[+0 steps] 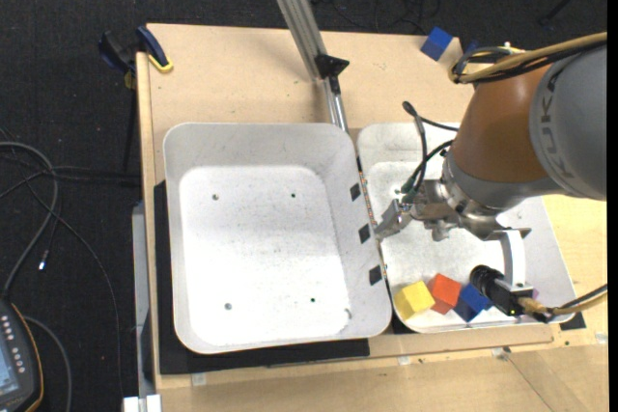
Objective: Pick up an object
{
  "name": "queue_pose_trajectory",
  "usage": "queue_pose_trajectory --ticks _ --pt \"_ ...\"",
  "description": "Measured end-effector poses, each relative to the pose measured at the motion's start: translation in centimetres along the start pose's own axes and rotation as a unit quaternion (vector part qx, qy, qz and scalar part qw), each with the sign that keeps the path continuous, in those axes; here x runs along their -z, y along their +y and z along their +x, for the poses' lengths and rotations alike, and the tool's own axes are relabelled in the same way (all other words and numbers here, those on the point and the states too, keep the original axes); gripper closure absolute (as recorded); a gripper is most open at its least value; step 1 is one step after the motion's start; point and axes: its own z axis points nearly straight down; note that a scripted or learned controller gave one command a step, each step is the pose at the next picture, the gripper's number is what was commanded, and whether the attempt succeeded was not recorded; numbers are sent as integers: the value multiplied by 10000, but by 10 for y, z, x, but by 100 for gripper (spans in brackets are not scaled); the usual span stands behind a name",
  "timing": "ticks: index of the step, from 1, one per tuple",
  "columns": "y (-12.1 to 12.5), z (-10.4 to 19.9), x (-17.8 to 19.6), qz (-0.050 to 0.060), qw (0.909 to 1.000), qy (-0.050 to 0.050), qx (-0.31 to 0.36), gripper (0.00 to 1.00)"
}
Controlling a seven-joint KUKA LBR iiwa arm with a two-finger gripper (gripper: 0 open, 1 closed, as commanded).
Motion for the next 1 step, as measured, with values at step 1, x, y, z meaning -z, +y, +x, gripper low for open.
queue_pose_trajectory --ticks 1 --pt "-14 82 0 -6 10000 9 23 0"
